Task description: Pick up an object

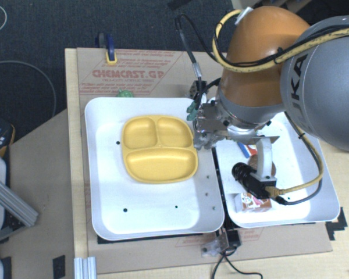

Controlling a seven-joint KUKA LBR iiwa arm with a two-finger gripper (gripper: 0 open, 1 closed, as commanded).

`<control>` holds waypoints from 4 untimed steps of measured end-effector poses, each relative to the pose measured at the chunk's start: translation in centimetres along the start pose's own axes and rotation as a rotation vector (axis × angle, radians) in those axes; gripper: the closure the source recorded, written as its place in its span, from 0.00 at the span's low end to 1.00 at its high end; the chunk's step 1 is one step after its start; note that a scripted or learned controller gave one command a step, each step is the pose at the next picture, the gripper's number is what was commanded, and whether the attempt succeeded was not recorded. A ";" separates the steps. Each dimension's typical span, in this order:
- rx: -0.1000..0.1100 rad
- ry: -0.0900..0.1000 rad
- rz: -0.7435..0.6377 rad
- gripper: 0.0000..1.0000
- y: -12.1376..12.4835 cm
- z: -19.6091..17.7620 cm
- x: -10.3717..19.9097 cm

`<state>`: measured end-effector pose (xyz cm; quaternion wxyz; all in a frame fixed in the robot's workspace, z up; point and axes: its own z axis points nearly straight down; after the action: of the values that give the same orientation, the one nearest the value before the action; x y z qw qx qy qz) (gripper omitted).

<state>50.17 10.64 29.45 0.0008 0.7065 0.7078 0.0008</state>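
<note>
A blue-and-yellow clamp [109,46] grips the printed brown board's [134,71] far edge.

You have two bins side by side on the desk [75,156]. The divided plate [159,148] lies in the left bin [145,214]. In the right bin [314,208], a small packet [253,202] sits near its front edge, under the arm [291,63].

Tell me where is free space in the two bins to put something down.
Free: left white bin floor below the yellow divided plastic plate, and the strip left of it. Crowded: right white bin, under the grey arm, with small packets.
</note>
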 end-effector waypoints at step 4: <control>0.011 -0.001 0.007 1.00 -2.4 2.1 -3.6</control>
<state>47.81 7.01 27.31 -0.0027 0.7091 0.7051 -0.0035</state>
